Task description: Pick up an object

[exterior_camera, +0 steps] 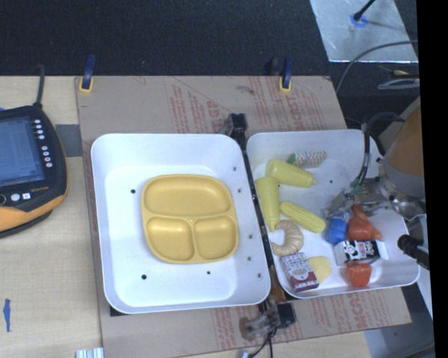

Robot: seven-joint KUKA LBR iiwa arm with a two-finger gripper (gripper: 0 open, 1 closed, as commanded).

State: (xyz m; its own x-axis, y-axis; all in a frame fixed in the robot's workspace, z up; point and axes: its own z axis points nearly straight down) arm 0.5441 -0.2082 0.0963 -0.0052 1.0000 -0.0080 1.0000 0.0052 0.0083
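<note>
Camera view: toy foods [301, 217] crowd right bin [323, 137], ringing tool [350, 202].

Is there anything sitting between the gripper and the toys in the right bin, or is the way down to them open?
Nothing visible blocks it. The gripper is already low in the right bin, beside the blue toy and the orange toy. The corn cob lies just to the camera's left of it, with bare bin floor between them.

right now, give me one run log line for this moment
arm over right bin | toy food in right bin | yellow divided plate in left bin | nothing seen held
</note>
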